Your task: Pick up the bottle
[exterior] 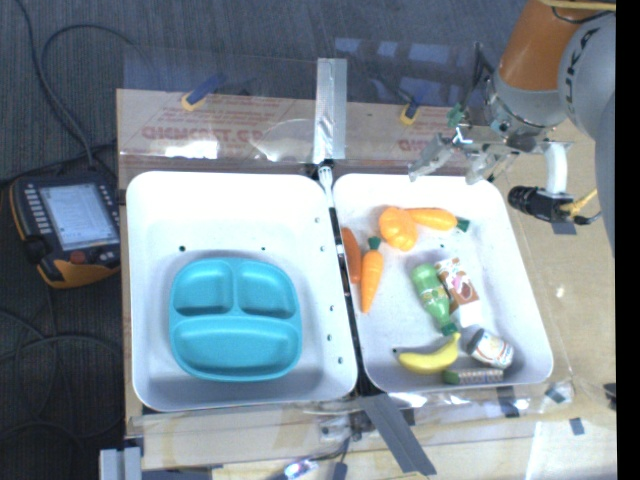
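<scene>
One green plastic bottle [432,292] lies lengthwise, well below-left of my gripper [462,158], whose fingers look spread apart.

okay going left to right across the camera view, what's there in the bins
Blue divided plate → carrots → orange pepper → green bottle → small carton.

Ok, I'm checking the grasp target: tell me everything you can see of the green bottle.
The green bottle lies on its side in the right bin, slanting from upper left to lower right. It looks like glossy plastic with a paler label patch. A small carton lies against its right side, and a banana lies just below its lower end.
</scene>
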Controlling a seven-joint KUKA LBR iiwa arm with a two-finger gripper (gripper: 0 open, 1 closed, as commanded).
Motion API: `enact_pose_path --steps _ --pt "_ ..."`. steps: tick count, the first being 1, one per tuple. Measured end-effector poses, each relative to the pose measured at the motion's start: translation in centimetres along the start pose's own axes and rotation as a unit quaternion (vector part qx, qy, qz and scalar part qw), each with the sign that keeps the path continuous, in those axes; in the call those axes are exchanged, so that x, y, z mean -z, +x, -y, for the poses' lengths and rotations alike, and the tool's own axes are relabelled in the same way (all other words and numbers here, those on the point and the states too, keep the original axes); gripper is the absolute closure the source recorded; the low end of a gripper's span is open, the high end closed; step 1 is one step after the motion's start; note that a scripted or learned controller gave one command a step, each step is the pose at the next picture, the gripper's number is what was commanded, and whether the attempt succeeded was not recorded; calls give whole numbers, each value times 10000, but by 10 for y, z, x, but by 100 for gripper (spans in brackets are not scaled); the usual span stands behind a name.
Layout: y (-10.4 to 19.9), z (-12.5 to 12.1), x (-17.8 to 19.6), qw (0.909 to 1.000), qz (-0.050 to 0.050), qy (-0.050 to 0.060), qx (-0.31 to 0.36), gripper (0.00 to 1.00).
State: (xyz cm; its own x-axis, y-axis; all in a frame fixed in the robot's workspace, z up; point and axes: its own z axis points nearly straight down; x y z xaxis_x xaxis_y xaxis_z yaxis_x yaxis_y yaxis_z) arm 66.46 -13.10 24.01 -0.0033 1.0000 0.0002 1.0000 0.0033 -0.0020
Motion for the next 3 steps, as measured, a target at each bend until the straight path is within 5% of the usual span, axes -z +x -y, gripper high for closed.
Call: enact_pose_path --steps 1,2,3 --pt "2 66 -147 10000 -4 -4 -32 0" --pt "-51 145 -150 9981 34 -72 610 0" --pt "7 140 -149 9909 49 -86 1339 0"
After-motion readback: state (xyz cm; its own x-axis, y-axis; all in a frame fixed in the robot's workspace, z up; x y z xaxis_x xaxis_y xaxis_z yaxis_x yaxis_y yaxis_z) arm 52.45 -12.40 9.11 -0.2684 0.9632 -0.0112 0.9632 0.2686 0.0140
